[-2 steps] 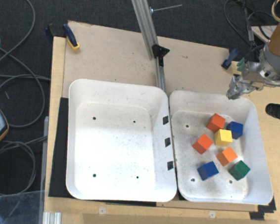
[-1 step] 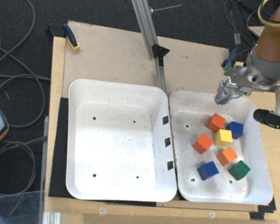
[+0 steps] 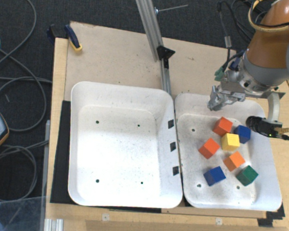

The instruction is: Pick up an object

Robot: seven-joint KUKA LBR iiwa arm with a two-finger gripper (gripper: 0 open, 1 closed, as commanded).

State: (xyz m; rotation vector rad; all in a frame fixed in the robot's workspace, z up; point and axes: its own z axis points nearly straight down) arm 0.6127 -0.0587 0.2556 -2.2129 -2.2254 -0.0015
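The grey arm (image 3: pixel 274 54) enters from the upper right, its orange band (image 3: pixel 282 24) rounded and glossy above the wrist (the bulkiest part in view). The wrist angles down and to the left, ending in the gripper (image 3: pixel 219 102), which points downward, its metal fingers (image 3: pixel 215 102) close together at the tips with nothing seen between them.
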